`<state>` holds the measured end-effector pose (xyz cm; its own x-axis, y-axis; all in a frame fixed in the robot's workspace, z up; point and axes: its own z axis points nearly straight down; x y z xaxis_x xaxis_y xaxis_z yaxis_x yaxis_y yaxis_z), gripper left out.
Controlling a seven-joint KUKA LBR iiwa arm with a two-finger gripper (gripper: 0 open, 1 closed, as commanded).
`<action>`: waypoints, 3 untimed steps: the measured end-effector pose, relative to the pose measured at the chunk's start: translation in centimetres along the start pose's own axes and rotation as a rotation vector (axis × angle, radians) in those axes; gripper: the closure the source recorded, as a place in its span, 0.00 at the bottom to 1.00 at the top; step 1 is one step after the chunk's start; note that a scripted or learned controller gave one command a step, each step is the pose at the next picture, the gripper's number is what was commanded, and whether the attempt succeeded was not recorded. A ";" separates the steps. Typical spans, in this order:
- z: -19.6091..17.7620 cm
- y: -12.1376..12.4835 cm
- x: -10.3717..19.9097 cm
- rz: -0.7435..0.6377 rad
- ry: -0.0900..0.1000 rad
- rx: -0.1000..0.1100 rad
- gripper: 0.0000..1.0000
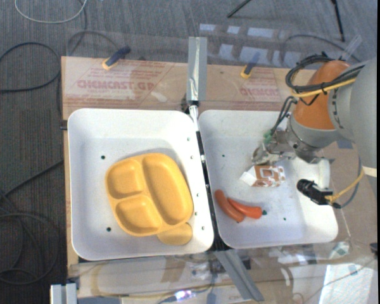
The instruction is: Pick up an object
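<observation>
At the near edge of the left bin (82,170), close to its near right corner, a small yellow piece (175,235) is seen, half tucked under the tray (150,193). The tray is yellow, with three compartments, and is laid at a slant across the middle of that bin, its near edge touching the small piece. Nothing is seen lying in its compartments.

In the right bin (285,230), two orange carrot-shaped toys (237,207) are found toward the near left corner, lying side by side and touching, one with a dark green tip pointing right. Just beyond them, near the middle of the bin, a small white packet (266,175) with a red-brown pattern is laid flat on the floor. The gripper (273,148) is held right above the packet's far edge, near the right side of the bin; whether its claw is spread or pressed together cannot be told, and nothing can be made out between its tips. A black fitting (310,190) on a yellow cable is hung over the right rim.

The arm (329,109), grey with an orange band, is reached in over the far right corner of that bin.

Beyond both bins, brown cardboard (123,84) with red lettering is spread along the far edge of the bench, held by two clamps (116,57). A metal upright (196,68) is stood between the bins at their far edges.
</observation>
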<state>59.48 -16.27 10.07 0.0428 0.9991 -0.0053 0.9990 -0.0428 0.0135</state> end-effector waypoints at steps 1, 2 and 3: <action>-0.3 -1.4 4.2 -0.297 0.008 0.015 1.00; -0.3 -1.4 4.1 -0.297 0.008 0.015 0.00; 1.0 -4.0 1.1 -0.228 0.005 0.001 0.00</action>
<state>55.57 -15.04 8.99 -0.1840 0.9829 -0.0035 0.9829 0.1840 0.0114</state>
